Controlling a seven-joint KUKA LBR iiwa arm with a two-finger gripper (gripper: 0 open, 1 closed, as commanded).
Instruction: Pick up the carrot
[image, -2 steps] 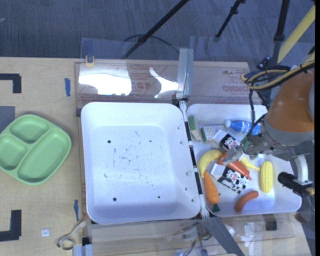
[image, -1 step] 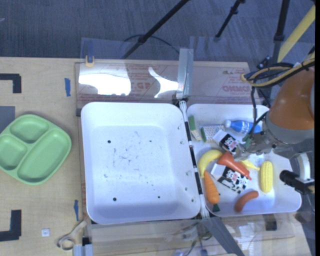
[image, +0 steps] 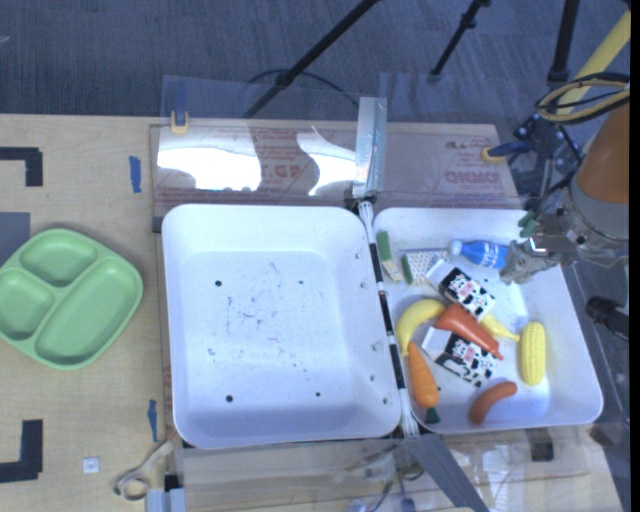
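- Carrot: lower left of the right bin, against the divider edge.
- Tool: upper right, finger state cannot be told.
- Count: two cow-print cartons, one banana, one corn cob.

You'll find the arm cut off at the right edge, and the carrot partly lies over the banana.

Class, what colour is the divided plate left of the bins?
Light green, seen best in the camera view.
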